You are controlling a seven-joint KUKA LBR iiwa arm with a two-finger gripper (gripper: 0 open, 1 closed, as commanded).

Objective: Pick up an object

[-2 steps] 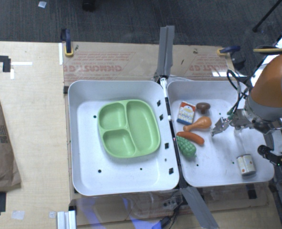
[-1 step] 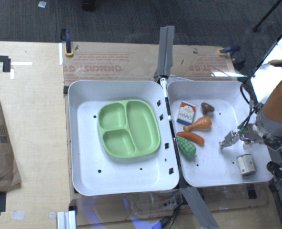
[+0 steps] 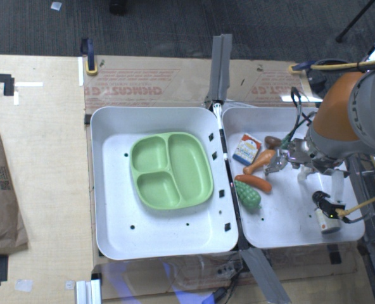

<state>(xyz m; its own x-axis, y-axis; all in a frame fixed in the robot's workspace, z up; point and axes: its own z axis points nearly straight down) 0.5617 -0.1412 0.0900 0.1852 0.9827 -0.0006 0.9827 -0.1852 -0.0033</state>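
The right bin (image 3: 295, 223) holds several small items along its left side. A white, blue and red box (image 3: 246, 149) lies at the back, with a brown piece (image 3: 273, 142) to its right. In front of the box an orange carrot-like piece (image 3: 257, 163) lies at a slant. Nearer still are an orange-red sausage (image 3: 253, 182) and a green knobbly piece (image 3: 250, 197). My gripper (image 3: 277, 164) reaches in from the right, low over the bin, right at the carrot-like piece's right end. I cannot make out whether it touches that piece.
The left bin (image 3: 111, 220) carries a green three-compartment plate (image 3: 171, 170). The grey arm with its orange band (image 3: 339, 116) and loose cables (image 3: 330, 208) cover the right bin's right side. A brown paper bag (image 3: 0, 189) lies on the bench at far left.
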